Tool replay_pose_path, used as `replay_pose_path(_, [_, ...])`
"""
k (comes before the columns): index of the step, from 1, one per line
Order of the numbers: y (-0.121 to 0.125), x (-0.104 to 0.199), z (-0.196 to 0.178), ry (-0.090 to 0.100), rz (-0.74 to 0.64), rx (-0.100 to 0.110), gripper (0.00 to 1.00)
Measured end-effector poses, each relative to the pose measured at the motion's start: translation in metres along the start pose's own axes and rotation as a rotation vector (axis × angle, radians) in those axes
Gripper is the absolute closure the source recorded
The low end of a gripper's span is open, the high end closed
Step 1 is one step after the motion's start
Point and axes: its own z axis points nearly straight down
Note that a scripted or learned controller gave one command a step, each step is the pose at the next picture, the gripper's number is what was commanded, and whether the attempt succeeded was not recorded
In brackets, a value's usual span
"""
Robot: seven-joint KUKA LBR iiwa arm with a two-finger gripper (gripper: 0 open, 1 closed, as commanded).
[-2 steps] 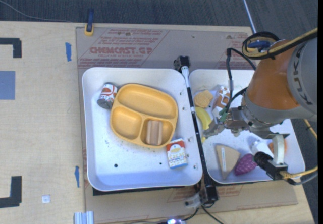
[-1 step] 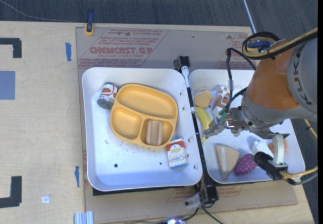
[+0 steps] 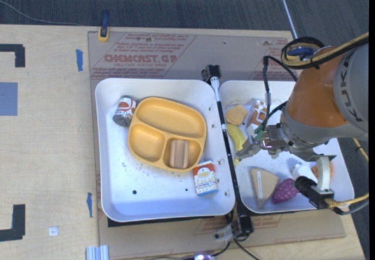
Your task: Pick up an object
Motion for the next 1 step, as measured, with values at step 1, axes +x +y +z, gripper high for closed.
replay_pose_path(1, [0.0000,0.0000,0.0000,0.000,0.000,0.000,0.00])
